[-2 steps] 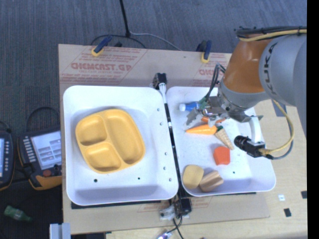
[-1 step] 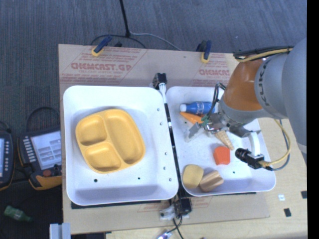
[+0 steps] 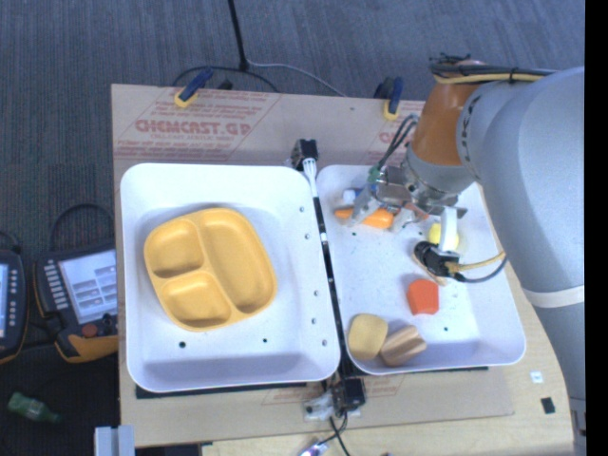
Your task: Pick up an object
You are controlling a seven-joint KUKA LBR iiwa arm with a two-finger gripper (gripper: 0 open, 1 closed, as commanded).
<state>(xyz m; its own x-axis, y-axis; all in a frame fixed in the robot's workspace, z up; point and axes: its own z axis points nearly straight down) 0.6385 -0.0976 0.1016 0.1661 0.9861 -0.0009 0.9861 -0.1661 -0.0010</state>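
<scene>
Two shallow white bins side by side on the bench (image 3: 190,112). In the left bin (image 3: 142,188), a yellow divided plate (image 3: 209,267), lying flat near the middle, slightly toward the left edge. In the right bin (image 3: 484,335), several small things: an orange wedge (image 3: 378,219) near the far left corner, a yellow-and-white piece (image 3: 446,233) toward the right edge, a red-orange block (image 3: 424,297) near the middle, a tan rounded lump (image 3: 367,333) and a brown roll (image 3: 402,345) touching each other at the near edge. Reaching in from the right, the grey arm with its orange band (image 3: 439,131), wrist low over the far part of the right bin. Gripper (image 3: 391,198) down just beside the orange wedge, close above it; cannot tell whether spread or pressed together, nor whether anything sits in it. Dark cable (image 3: 456,266) looping from the wrist across the bin floor, near the red-orange block. Clamps at the far edge of the bench.
</scene>
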